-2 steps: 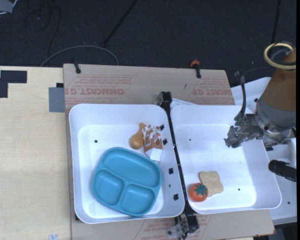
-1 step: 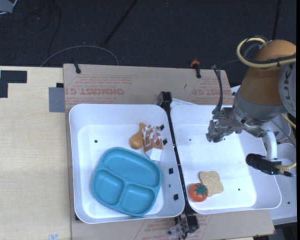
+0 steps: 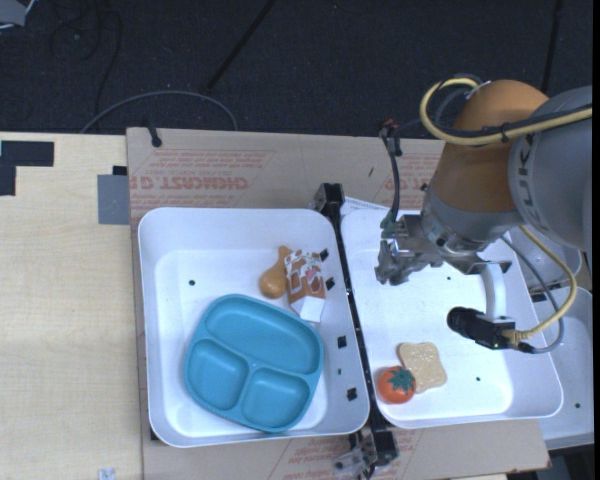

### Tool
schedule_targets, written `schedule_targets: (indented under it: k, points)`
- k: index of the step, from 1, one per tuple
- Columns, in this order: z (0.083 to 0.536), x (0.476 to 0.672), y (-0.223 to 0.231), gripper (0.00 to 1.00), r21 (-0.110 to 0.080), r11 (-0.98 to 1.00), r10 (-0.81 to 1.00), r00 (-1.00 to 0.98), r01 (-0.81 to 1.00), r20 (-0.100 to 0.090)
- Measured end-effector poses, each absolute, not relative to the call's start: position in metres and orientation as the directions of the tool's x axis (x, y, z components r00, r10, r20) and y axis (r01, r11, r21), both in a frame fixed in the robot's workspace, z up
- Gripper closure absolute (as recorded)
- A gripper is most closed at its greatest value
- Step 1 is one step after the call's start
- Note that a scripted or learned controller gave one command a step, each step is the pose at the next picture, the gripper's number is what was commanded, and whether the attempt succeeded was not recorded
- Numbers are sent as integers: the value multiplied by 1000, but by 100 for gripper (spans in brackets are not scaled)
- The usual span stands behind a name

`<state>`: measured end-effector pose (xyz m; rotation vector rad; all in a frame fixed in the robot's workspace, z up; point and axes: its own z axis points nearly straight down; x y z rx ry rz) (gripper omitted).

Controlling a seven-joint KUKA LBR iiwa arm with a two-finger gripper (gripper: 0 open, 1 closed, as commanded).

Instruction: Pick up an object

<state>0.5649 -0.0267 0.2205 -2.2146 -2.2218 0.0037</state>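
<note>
My gripper point(image 3: 394, 266) hangs over the far left part of the right bin point(image 3: 540, 393), close to the wall between the two bins. Nothing shows between it and the bin floor. A red tomato with a green top point(image 3: 396, 384) lies at the front of the right bin, and a pale slice of toast point(image 3: 423, 365) touches it on the right. Both lie well in front of the gripper. In the left bin point(image 3: 160, 298), a small brown and white gingerbread house point(image 3: 304, 274) sits beside an orange-brown piece point(image 3: 273, 278).
A blue divided plate point(image 3: 252, 361) fills the front of the left bin, with a small white piece point(image 3: 309, 307) at its far right rim. The black divider point(image 3: 346, 308) runs between the bins. The grey arm with its orange band point(image 3: 485, 158) reaches in from the right.
</note>
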Motion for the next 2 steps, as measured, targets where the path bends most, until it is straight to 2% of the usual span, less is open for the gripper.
schedule_targets:
  k: [2]
  points:
    - [238, 578, 79, 100, -2, 4, 1000, -4, 1000, 0]
